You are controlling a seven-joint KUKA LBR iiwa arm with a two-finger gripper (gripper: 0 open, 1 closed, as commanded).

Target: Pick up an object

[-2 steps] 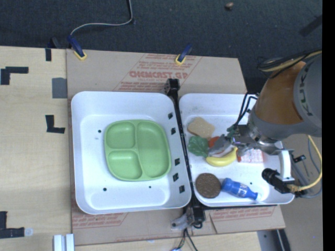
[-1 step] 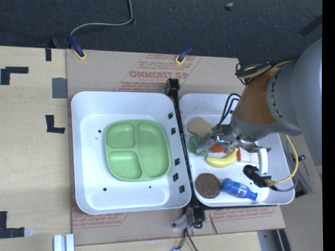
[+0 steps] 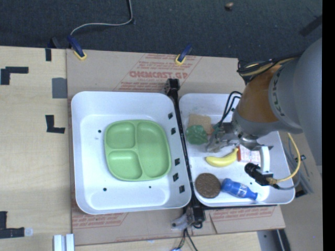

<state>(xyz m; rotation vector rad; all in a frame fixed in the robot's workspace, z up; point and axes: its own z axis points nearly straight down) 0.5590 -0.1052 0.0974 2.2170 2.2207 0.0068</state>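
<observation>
A green divided plate (image 3: 138,149) lies in the left bin (image 3: 84,140). In the right bin (image 3: 282,195) sit a green ball (image 3: 197,134), a brown disc (image 3: 208,185), a banana (image 3: 220,159) and a blue bottle (image 3: 239,189). The gripper (image 3: 220,139) hangs just above the banana, near the ball; I cannot tell its state.

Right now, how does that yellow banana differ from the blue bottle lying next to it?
The banana is yellow and curved, while the blue bottle is straight and cylindrical. The banana lies near the middle of the right bin, just below the gripper; the blue bottle lies nearer the bin's front edge, beside a brown round object. The banana lies roughly level across the picture; the bottle is slanted. Both lie flat in the same bin.
</observation>
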